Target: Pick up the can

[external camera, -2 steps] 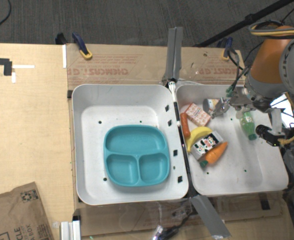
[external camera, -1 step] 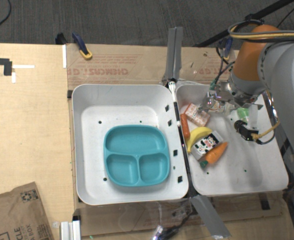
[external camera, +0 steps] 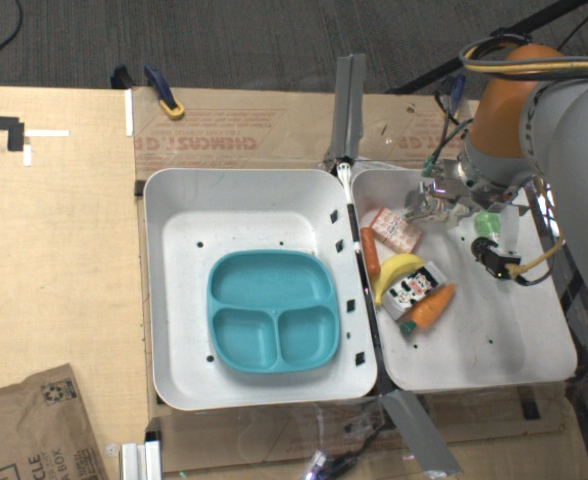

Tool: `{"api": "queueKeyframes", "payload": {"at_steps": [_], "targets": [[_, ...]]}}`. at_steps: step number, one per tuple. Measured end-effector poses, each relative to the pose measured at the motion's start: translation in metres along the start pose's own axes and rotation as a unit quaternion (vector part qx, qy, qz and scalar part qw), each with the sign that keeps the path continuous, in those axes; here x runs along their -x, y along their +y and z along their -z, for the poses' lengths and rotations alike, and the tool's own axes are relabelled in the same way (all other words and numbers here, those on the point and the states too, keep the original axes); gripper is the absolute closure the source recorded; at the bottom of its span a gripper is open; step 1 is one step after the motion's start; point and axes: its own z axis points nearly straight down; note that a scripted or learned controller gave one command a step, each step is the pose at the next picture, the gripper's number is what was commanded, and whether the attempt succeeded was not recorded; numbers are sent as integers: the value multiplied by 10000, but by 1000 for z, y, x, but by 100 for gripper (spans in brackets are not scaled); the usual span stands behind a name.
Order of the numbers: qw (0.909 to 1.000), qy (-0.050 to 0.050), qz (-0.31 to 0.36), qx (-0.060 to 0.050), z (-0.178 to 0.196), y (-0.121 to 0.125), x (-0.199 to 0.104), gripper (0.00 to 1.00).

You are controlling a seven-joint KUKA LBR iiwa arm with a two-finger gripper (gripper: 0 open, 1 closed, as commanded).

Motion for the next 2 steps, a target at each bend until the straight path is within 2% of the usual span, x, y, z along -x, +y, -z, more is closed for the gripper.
{"api": "queueKeyframes", "payload": {"at_steps": [1, 2], "targets": [[9996, -14, -244, -126, -8, 5, -14, 100], [9997, 4, -230, -33, -7, 9, -18, 0]]}}
